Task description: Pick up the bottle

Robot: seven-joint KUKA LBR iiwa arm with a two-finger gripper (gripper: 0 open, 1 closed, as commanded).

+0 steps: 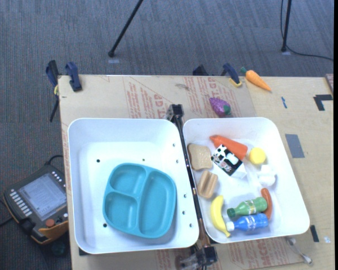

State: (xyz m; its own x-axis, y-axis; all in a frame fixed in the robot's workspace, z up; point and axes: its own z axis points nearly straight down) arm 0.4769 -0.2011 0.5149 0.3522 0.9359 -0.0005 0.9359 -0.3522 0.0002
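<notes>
Two bottles lie on their sides near the front of the right bin (281,145). The green bottle (248,208) has a yellow label, and its cap points left. Just in front of it lies the blue bottle (250,223) with a white cap, close to the bin's front wall. A yellow banana (216,214) curves along their left ends. A red sausage (266,200) lies against the green bottle's right end.
The right bin also holds a bread slice (200,157), a bun (207,183), a carrot (230,145), a cow-patterned carton (226,160), a lemon (257,156) and a white item (265,178). A blue divided plate (139,200) sits in the left bin (79,151). Another carrot (257,80) and purple grapes (219,106) lie on the bench behind.
</notes>
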